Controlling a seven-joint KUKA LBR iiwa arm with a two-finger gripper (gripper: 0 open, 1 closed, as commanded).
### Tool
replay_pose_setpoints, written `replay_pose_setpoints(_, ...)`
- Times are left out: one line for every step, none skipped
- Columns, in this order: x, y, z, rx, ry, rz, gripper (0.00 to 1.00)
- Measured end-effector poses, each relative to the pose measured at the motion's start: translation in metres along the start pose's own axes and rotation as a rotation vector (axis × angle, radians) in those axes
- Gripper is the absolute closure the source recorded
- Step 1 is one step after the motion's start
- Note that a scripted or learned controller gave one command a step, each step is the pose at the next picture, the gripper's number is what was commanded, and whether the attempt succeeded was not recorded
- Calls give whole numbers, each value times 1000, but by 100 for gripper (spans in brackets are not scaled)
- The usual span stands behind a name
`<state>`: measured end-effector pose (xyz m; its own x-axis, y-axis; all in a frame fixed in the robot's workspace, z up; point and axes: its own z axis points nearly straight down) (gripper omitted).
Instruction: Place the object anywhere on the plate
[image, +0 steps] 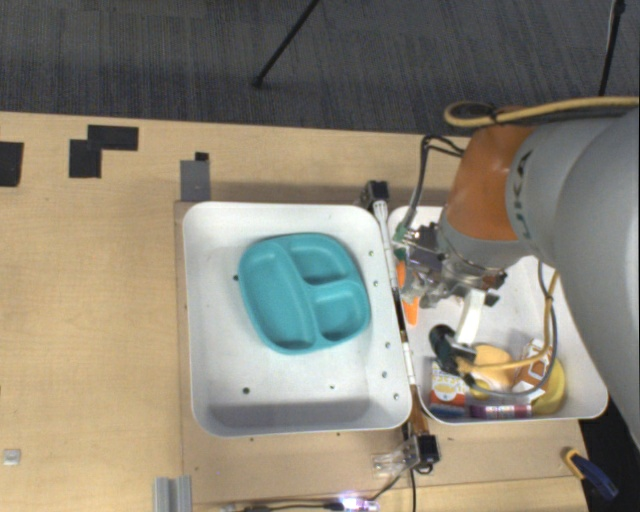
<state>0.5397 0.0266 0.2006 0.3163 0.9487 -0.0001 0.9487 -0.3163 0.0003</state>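
Observation:
A teal divided plate (302, 292) lies in the left white bin (215, 400), with nothing on it. My gripper (418, 272) hangs low over the right bin (590, 395), close to its left wall and just right of the plate's bin. A small orange object (409, 308) shows right below the gripper against that wall; whether it is held I cannot tell. The grey arm with its orange band (485, 185) covers much of the right bin.
At the front of the right bin lie a yellow banana-like object (505, 372), a dark purple marker-like stick (500, 408) and a small red item (447, 396). The rim between the two bins (398, 330) runs just left of the gripper.

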Motion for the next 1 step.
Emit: replay_pose_setpoints(0,0,0,0,0,0,0)
